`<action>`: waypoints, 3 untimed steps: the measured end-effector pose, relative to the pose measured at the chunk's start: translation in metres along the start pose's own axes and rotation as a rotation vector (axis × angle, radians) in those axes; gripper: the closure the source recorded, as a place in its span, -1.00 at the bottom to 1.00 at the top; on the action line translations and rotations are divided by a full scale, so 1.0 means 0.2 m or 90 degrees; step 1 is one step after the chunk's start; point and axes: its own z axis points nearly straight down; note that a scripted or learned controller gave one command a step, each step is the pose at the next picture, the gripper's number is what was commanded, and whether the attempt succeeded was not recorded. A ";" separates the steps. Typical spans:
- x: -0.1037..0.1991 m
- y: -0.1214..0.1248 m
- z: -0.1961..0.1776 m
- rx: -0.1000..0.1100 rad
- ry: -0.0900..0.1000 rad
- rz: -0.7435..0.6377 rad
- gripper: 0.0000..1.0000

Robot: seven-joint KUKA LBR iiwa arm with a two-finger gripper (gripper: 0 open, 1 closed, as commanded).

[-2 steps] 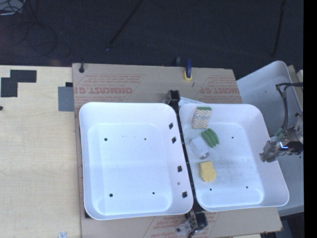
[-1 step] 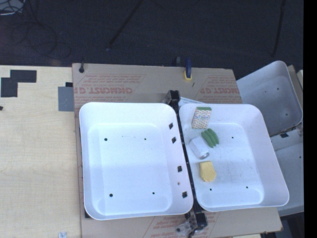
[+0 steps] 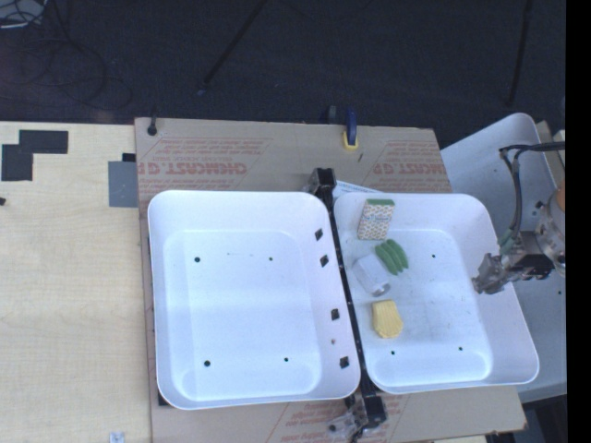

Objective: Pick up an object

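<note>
Dark flooring crossed by thin cables fills the top of the scene, and below it a pale wooden bench (image 3: 65, 293) is seen from above at a slant. On the bench a sheet of brown cardboard (image 3: 231, 160) with red printed lettering is laid, held at its far edge by a blue and yellow clamp (image 3: 350, 129). Two shallow white bins are set side by side on the cardboard, joined along their shared edge by black clips. Nothing but small dark holes is seen on the floor of the left bin (image 3: 171, 340). In the right bin (image 3: 508, 358), four things are grouped near the left wall: a small patterned box with a green top (image 3: 377, 218) at the far end, a green ridged object (image 3: 392, 256) just below it, a translucent white object (image 3: 369, 273) beside that, and a yellow block (image 3: 387, 319) nearest the front. The gripper (image 3: 488, 281) is seen at the right rim of the right bin, well apart from all four objects. Whether it is spread or closed cannot be told, and nothing is seen held in it.
</note>
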 end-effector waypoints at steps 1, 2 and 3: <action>-0.23 -0.07 -0.52 -0.014 -0.007 0.005 1.00; -0.23 -0.07 -1.04 -0.014 -0.007 0.002 1.00; -0.22 -0.07 -0.19 0.002 0.000 0.003 1.00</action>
